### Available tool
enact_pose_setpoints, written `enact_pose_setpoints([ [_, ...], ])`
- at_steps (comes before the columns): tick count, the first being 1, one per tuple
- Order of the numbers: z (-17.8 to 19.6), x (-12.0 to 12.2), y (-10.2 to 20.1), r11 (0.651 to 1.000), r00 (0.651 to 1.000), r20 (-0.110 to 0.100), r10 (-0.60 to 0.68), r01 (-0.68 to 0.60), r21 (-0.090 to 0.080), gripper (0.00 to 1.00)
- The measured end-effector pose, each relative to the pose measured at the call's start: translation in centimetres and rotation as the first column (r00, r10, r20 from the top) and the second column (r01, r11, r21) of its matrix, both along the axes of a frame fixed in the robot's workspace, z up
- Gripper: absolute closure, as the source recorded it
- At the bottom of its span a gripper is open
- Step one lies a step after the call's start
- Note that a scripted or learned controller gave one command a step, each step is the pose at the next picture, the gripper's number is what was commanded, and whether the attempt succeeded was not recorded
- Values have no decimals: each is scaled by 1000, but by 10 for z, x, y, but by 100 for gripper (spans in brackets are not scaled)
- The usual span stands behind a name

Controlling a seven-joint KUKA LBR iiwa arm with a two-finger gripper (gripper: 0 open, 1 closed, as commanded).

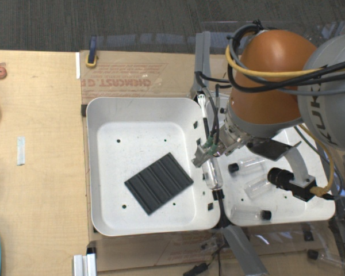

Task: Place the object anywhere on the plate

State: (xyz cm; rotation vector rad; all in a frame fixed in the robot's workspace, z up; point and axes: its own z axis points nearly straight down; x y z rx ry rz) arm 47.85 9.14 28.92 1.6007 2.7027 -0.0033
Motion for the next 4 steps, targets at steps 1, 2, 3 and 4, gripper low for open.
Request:
enact_pose_setpoints([
  [1, 9, 13, 51, 826, 826, 1, 564, -564, 1, 100],
  [2, 64, 26, 30, 681, 681, 2, 732, -732, 0, 100],
  [3, -35, 38, 94, 609, 609, 0, 793, -793, 2, 100],
  [4, -35, 38, 94, 610, 610, 0, 793, -793, 2, 0],
])
